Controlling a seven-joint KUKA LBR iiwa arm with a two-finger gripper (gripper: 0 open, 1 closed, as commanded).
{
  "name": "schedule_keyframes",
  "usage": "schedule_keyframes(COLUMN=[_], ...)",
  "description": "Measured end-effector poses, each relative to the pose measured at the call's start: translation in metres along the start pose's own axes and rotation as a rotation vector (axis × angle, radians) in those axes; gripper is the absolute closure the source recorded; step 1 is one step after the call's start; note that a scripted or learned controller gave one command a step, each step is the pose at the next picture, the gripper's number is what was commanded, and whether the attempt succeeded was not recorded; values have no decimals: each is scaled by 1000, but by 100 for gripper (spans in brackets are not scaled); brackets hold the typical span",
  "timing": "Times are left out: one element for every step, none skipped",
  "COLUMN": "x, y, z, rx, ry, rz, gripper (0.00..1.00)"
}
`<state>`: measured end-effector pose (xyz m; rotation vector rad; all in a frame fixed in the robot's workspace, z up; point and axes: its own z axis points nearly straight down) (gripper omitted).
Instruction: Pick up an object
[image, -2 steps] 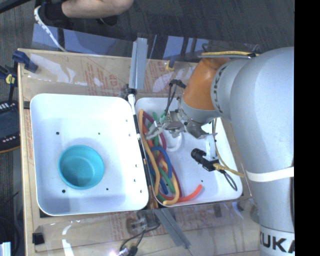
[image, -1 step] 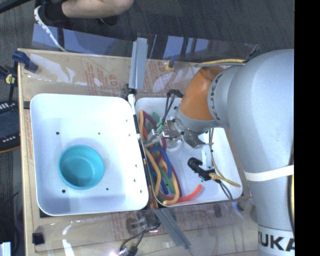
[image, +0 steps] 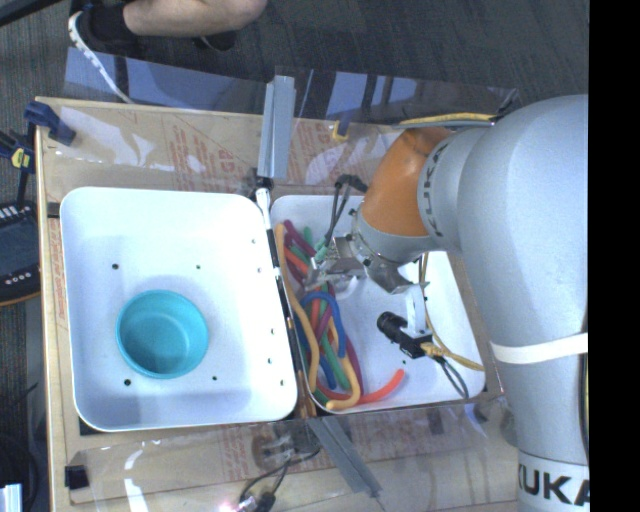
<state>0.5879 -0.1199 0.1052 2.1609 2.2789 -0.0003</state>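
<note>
A tangle of coloured cords (image: 325, 335), red, green, blue, yellow and orange, lies along the left side of the right bin (image: 455, 330). My gripper (image: 325, 272) is low over the upper part of that tangle, under the orange-banded wrist (image: 400, 195). The cords run right beneath it, and the wrist body hides much of the gripper. A teal bowl (image: 163, 334) sits upright in the left bin (image: 160, 230), at its lower left.
The arm's grey body (image: 530, 250) covers the right bin's right side. A black connector with a yellow cable (image: 405, 335) hangs off the wrist over the bin floor. A metal post (image: 275, 125) stands behind the gap between the bins.
</note>
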Motion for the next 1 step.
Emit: schedule_keyframes(x=[36], y=[67], z=[-86], rx=[5], ry=[2], rz=[37], gripper=[100])
